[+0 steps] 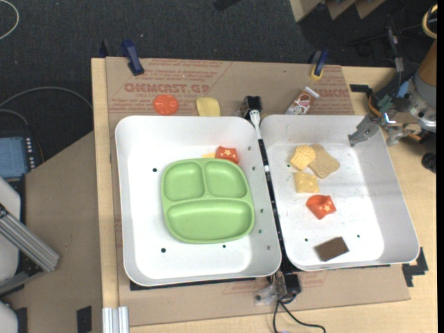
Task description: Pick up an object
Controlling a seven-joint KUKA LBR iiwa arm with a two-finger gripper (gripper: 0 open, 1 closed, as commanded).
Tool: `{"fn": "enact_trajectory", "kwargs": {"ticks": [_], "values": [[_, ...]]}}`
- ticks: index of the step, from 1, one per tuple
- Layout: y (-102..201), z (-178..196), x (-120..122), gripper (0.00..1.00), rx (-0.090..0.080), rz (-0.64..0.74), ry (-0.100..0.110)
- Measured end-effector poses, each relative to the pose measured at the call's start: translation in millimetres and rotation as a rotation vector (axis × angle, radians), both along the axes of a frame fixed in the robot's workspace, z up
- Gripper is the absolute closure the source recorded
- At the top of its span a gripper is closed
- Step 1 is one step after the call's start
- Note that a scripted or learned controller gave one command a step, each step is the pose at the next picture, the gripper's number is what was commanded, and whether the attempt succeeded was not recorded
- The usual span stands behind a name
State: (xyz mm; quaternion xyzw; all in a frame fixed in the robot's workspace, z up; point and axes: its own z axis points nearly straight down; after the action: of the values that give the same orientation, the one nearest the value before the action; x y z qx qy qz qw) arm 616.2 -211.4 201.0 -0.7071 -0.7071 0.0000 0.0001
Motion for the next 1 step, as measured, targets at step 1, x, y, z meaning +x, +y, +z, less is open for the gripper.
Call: {"fn": "enact_trajectory", "kwargs": {"ticks": [1], "values": [[44.4, -78.6, -109.0, 0.00, 0.006, -0.001, 0.015]]}}
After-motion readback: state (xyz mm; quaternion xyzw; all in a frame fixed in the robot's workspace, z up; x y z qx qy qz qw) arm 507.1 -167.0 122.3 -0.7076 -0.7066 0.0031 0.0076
